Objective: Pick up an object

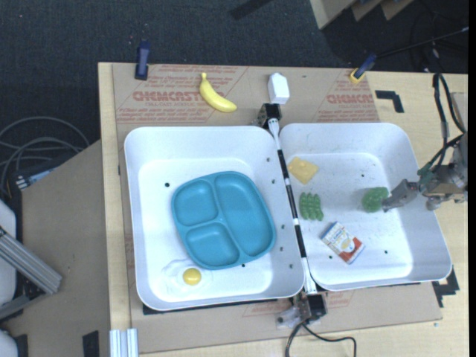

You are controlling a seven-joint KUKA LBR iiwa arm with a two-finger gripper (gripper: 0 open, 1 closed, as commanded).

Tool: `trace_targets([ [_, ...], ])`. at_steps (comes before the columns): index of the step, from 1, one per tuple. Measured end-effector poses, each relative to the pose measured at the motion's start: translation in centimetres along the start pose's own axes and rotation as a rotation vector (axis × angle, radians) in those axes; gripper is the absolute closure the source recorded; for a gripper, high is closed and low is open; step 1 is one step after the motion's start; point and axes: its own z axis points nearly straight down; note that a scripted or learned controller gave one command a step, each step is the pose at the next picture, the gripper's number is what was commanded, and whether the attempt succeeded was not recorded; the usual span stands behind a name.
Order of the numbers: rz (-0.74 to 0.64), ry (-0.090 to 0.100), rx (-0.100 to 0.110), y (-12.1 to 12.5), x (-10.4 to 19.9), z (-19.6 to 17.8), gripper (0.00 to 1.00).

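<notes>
Dark carpet [149, 13] is seen around a wooden bench [119, 140] topped with printed cardboard, on which two shallow white bins are set side by side, touching along a central seam. Grey cables [37, 151] are coiled on the floor at the left.

Most of the left bin [141, 169] is taken up by a blue divided plate [222, 219] with three compartments. A small yellow ball [192, 276] is seen just off the plate's lower left corner, near the bin's front wall.

Several smaller things are scattered in the right bin [424, 251]. A red and white packet [342, 242] lies tilted toward the front. A yellow wedge [302, 170] rests near the seam at the back, and a green ridged piece [311, 206] lies just below it. A green rounded object [374, 198] sits further right, near the middle of the bin.

The gripper [392, 199] is reached in from the right at a low angle, its dark tip placed just beside the green rounded object, apparently touching its right side. Whether the fingers are spread or closed cannot be told, and nothing is seen held between them.

Behind the bins, a yellow banana [216, 96] lies on the cardboard, and a small white block [279, 88] stands near the seam's far end. A blue clamp [142, 59] is fixed at the bench's back left edge.
</notes>
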Motion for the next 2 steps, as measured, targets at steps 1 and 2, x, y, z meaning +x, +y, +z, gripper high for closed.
trace_targets([
  [1,-0.001,0.000,-0.001,7.7,-0.1,13.5,0.00],
  [2,-0.001,-0.002,-0.004,7.8,-0.1,12.5,1.00],
])
